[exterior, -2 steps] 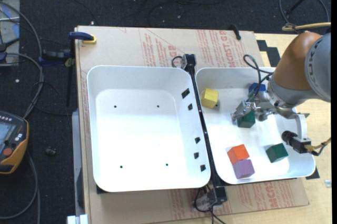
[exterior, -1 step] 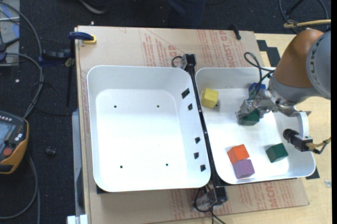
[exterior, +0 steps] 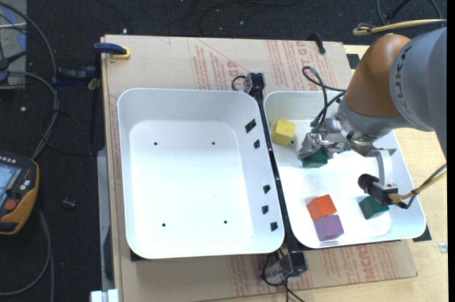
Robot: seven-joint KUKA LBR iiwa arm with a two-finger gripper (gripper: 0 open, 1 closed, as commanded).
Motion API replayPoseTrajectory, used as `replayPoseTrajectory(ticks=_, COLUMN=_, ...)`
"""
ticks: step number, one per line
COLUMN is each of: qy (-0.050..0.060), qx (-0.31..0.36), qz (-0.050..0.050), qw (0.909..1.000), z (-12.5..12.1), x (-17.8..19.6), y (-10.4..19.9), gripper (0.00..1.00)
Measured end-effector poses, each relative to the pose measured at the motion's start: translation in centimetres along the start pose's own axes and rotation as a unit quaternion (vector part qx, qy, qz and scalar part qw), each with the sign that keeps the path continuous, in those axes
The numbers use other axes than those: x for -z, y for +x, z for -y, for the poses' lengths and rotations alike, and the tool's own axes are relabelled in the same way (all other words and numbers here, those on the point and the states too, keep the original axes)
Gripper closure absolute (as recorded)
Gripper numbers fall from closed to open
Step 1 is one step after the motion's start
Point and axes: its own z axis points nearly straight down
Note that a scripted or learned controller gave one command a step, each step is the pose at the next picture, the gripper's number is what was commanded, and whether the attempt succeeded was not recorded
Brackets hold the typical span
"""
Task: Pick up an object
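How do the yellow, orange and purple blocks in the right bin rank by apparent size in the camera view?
1. orange block and purple block: look about alike, not ranked.
2. yellow block: slightly smaller, but it lies farther from the camera, so unsure.

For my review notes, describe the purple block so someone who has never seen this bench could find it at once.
Start at the right-hand white bin, the one the arm reaches into. Go to its near edge, left of centre: two blocks sit touching there, and the purple block is the nearer one, just below the orange block. It is the bin's one purple piece; the yellow block and green block lie apart.
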Motion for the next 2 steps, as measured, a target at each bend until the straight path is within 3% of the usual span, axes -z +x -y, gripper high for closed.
replayPoseTrajectory(ticks=1, qy=-0.002, qx=0.003, qz=-0.001, qw=1.0000, z=-1.8, x=7.2, y=10.8, gripper=1.00)
replayPoseTrajectory(ticks=2, qy=0.001, qx=0.000, qz=0.000, qw=1.0000, z=-6.8, x=6.8, y=15.3, gripper=1.00)
